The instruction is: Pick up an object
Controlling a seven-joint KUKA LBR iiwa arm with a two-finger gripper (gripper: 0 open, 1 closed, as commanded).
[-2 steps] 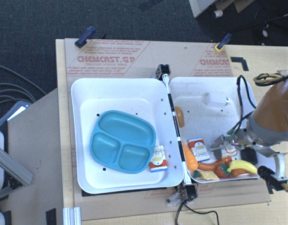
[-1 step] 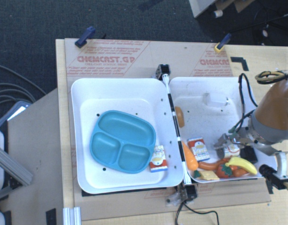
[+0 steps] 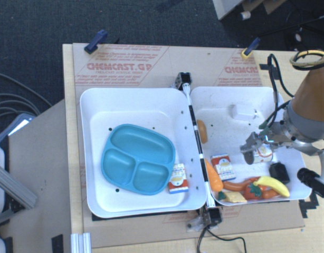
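Tool (image 3: pixel 255 151), grip state hidden, hovers above a red-and-white carton (image 3: pixel 223 167) lying flat in the right bin (image 3: pixel 225 96).

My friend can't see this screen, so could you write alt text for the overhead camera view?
A grey robot arm's pincer hovers in the right white bin above a yellow banana, orange carrot and small carton. The left white bin holds a blue divided plastic plate.
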